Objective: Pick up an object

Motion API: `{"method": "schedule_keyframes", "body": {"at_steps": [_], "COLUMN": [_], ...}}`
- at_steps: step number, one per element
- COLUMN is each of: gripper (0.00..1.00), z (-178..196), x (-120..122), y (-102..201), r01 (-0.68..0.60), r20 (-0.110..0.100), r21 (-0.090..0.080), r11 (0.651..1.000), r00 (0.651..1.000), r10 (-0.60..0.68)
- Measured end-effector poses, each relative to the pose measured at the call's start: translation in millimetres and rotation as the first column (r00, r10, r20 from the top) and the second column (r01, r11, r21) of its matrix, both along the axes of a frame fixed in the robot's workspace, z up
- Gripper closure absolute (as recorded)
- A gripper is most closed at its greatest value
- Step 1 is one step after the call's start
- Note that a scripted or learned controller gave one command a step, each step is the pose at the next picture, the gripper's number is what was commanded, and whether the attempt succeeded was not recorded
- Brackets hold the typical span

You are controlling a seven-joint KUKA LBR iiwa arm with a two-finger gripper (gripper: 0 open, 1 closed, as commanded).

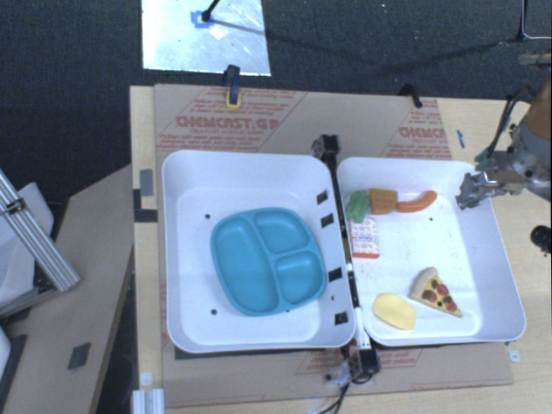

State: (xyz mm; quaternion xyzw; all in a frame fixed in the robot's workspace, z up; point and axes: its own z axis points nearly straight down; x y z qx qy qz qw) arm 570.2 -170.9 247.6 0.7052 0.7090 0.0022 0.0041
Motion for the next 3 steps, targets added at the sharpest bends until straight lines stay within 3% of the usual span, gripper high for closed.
{"method": "schedule_keyframes", "body": {"at_steps": [1,3], "gripper": [1.0,1.0], "z": [11,5], "x": [1,-4], "y": [0,91], "r01": [0.001,-0.004], "r20": [-0.005,-0.007], "r21": [0.001,0.004], "r11": [1.0,1.0], "r00": [1.0,1.0], "r10": [-0.001,0.004]}}
